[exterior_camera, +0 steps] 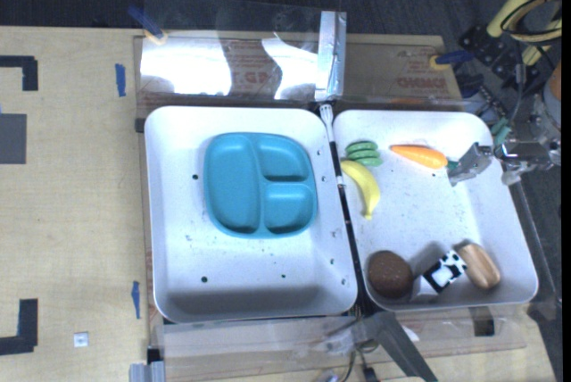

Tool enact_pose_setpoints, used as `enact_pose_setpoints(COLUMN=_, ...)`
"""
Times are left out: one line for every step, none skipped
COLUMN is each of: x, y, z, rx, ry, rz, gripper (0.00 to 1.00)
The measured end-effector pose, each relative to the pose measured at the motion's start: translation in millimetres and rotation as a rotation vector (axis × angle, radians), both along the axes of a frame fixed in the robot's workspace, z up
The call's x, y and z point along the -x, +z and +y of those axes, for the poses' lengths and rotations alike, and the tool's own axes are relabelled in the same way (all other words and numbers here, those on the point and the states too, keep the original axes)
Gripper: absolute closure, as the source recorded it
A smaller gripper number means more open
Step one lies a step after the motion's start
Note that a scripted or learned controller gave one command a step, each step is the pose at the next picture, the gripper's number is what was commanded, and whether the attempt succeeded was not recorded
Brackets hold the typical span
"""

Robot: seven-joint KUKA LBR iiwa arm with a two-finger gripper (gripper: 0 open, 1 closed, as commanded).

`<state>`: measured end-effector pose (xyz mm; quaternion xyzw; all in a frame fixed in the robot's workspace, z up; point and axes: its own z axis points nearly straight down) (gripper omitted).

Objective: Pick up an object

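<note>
1. The blue divided plate (261, 184) is sitting alone in the left bin (169, 282), well apart from the action.
2. In the right bin (522, 233), a green item (362, 152) and the banana (361, 184) are crowding the dividing wall, so a grab there is risking a wall strike.
3. The carrot (419, 156) is lying nearest the gripper (464, 164), which is hovering at the bin's far right; whether its fingers are apart cannot be told.
4. The carrot's round body is likely rolling away if pinched off-centre.

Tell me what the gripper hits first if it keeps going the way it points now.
The gripper points toward the view's left, over the right bin. The carrot lies first in that line, though it may pass above it; height is unclear.
</note>
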<state>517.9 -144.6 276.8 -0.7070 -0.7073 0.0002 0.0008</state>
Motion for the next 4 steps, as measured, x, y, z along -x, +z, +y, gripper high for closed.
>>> enact_pose_setpoints(x=-53.6, y=-90.4, z=6.3, rx=-0.002, ry=0.087, rz=0.007, gripper=0.0)
enact_pose_setpoints(x=-19.1, y=-91.2, z=17.0, rx=-0.001, ry=0.19, rz=0.0, gripper=0.0)
enact_pose_setpoints(x=-97.7, y=-142.3, z=-13.6, rx=0.001, ry=0.204, rz=0.0, gripper=0.0)
enact_pose_setpoints(x=-149.8, y=-190.1, z=-39.8, rx=-0.003, ry=0.138, rz=0.0, gripper=0.0)
